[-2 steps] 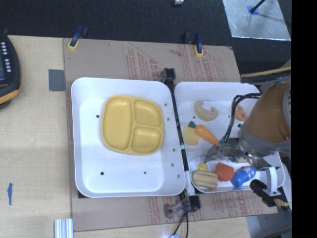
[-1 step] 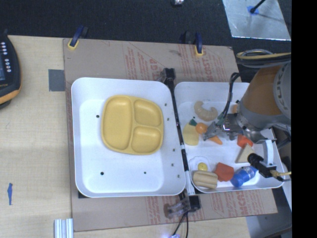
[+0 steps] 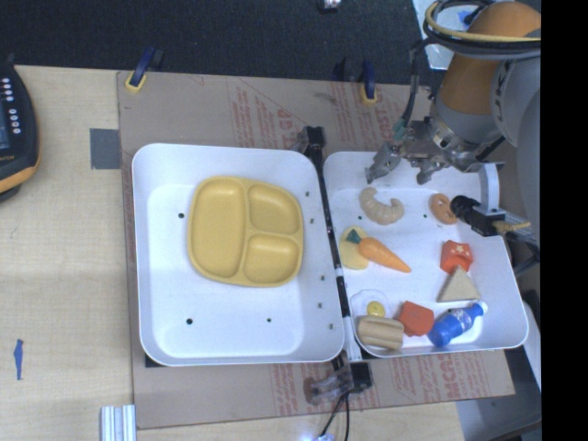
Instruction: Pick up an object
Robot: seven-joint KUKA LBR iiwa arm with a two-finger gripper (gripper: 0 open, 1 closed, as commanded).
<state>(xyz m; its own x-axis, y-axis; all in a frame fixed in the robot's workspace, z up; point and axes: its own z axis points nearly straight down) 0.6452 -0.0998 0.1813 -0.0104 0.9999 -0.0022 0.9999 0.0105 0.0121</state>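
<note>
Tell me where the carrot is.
The carrot lies in the right bin, near its left wall, just below the croissant and touching a yellow piece on its left.

Grey arm from the right, orange band up top, claw [image 3: 407, 166] low, fingers seemingly spread, nothing between.

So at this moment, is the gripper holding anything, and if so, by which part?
Nothing is held. The gripper hangs open over the far end of the right bin, with nothing between its jaws; the croissant lies just below it, apart.
</note>
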